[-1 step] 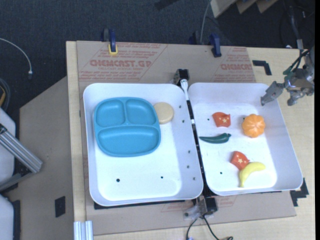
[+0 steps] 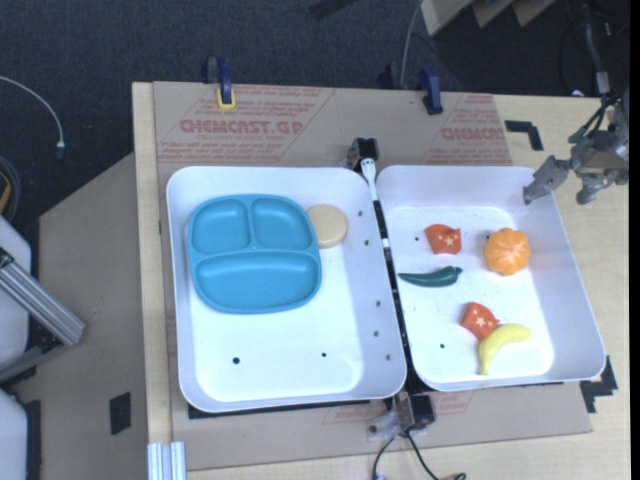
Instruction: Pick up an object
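Gripper (image 2: pixel 566 180) hovering over right bin's (image 2: pixel 560 363) far right corner, fingers spread, pinching nothing; orange (image 2: pixel 507 251) lying nearby.

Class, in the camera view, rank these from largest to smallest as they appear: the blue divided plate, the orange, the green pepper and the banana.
1. Blue divided plate, by far.
2. Orange.
3. Banana and green pepper: similar in length, too close to rank.

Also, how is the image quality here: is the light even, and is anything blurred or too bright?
Camera view: the light is soft and even, with only faint shadows beside the orange and banana; the right bin is bright white but its rim stays readable; the blue plate is sharp; the gripper at the right looks slightly soft, so its detail is hard to read.
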`<state>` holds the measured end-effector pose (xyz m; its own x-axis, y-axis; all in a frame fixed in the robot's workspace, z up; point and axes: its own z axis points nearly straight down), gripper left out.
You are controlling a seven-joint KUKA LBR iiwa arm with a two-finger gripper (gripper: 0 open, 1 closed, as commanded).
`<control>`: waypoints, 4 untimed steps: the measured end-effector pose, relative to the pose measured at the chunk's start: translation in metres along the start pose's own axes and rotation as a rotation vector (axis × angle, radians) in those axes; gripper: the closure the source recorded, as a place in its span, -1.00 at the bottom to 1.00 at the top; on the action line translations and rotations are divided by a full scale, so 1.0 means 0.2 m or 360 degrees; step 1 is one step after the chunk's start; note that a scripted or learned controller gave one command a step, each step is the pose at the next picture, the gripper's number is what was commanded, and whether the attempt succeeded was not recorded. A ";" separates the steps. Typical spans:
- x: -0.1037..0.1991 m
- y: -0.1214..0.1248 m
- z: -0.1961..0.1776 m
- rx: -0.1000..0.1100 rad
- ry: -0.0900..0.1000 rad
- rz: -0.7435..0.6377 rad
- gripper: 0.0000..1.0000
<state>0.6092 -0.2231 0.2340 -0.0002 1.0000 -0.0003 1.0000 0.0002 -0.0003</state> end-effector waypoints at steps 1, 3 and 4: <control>0.04 0.01 0.23 0.0009 0.0004 -0.0002 -1.00; 0.05 0.04 0.76 0.0008 0.0009 -0.0003 -1.00; 0.05 0.05 0.68 -0.0007 -0.0001 -0.0004 1.00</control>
<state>0.6195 -0.2141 0.0972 -0.0029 1.0000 -0.0008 1.0000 0.0029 0.0041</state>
